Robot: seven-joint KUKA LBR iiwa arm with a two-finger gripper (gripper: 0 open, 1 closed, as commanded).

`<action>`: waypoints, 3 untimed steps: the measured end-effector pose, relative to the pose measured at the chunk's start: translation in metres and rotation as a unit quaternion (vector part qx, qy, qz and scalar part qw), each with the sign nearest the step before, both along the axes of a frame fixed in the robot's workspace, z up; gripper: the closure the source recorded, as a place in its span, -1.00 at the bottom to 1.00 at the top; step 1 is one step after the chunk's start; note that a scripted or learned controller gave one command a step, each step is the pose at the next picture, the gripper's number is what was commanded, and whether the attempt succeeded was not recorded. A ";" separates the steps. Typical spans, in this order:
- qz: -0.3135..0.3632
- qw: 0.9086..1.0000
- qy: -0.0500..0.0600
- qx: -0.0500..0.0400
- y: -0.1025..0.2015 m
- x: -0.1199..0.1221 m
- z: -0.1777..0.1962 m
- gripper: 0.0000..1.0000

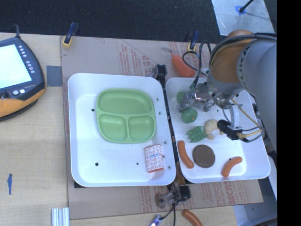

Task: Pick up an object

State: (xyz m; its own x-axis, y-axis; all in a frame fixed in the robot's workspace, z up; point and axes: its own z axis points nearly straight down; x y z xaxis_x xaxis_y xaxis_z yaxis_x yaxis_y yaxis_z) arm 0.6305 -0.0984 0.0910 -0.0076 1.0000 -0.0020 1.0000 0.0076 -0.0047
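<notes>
Beneath the gripper (192,103), a small round green object (189,115)

Around my gripper (196,98) the right white bin (256,166) is crowded: round green toys (189,115), a leafy green piece (195,134) and a cream lump (211,127) sit close. The bin's far right floor is open.
</notes>
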 end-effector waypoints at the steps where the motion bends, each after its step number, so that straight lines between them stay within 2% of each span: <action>1: -0.002 1.000 0.000 0.001 0.002 0.026 0.001 -1.00; 2: -0.002 1.000 0.000 0.000 0.005 -0.011 0.001 -1.00; 3: -0.001 1.000 0.001 -0.001 0.004 -0.011 0.011 1.00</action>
